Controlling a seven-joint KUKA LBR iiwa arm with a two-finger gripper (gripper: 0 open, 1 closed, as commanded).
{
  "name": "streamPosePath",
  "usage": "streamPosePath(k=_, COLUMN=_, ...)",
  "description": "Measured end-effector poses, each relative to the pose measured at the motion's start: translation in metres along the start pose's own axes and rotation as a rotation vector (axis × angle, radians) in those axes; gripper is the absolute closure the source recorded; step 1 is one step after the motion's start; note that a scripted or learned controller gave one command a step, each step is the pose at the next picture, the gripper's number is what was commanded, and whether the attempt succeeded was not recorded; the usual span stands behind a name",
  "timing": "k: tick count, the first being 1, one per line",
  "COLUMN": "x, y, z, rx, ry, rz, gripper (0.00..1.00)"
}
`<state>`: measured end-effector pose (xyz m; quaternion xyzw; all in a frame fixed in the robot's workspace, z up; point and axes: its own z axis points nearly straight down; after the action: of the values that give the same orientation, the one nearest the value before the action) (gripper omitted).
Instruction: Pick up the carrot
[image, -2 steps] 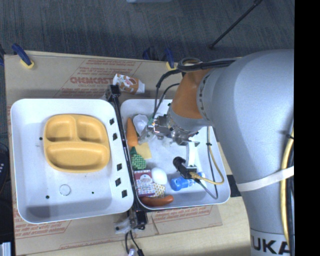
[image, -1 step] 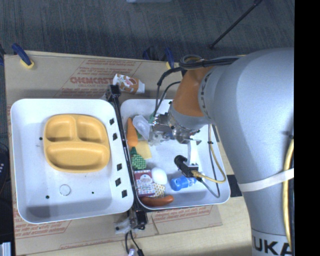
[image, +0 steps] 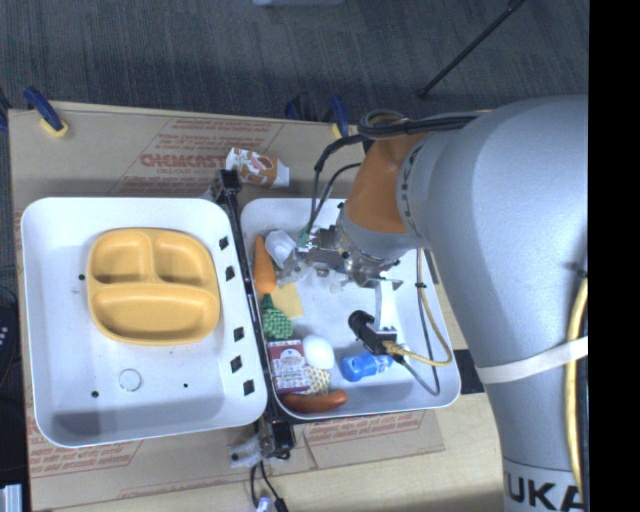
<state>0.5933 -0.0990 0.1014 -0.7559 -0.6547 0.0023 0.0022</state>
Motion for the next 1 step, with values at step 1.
streamPosePath(k=1, x=0.0031, y=-0.0103, z=0.0079, rx=-0.007, ry=-0.003, rz=0.031, gripper=0.00)
